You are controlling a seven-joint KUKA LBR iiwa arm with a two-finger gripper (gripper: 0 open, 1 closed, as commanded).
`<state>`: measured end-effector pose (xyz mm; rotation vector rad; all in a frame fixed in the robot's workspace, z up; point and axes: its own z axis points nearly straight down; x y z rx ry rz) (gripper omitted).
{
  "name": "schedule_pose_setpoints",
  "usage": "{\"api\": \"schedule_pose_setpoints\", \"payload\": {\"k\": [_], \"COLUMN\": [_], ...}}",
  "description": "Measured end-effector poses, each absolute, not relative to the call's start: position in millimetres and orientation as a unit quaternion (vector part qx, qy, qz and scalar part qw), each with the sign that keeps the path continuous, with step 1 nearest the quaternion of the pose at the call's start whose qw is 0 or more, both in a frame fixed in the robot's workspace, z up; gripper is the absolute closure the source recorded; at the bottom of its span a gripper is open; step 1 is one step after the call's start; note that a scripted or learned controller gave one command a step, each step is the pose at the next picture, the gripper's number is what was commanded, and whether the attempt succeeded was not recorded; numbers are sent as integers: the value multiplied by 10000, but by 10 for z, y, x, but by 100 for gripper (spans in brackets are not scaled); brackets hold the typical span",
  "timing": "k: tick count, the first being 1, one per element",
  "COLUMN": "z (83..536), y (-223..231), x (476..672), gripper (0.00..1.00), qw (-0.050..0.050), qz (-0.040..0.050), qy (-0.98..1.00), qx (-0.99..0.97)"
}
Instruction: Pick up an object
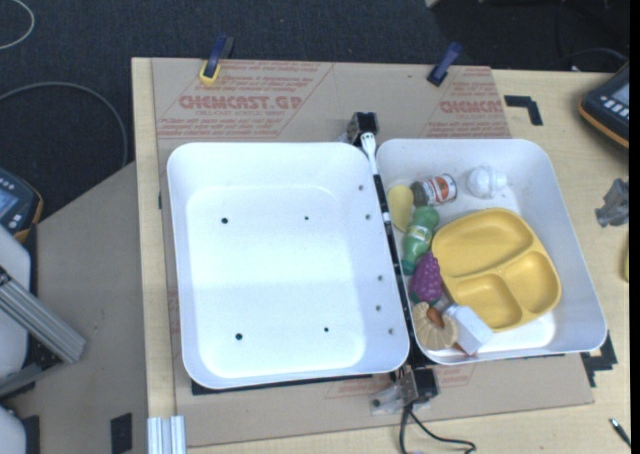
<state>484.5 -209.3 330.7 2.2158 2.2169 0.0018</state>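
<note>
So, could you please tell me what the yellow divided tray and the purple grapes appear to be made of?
The yellow divided tray looks like moulded plastic, going by its smooth, even matte colour. The purple grapes seem to be a plastic or rubber toy with a bumpy, uniform surface; which of the two is unclear.

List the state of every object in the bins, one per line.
Yellow divided tray: right way up, tilted, leaning on the right bin's wall.
Small bottle: lying on its side.
Green bottle: lying down beside the tray.
Purple grapes: resting against the tray's edge.
White round object: sitting in the far corner.
</note>
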Motion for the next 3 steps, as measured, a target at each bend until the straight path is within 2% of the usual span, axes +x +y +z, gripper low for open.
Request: {"api": "schedule_pose_setpoints", "payload": {"k": [3], "z": [3619], "y": [-2100], "x": [4867], "gripper": [100], "qw": [98], "qz": [14], "qy": [7087], "qx": [7055]}}
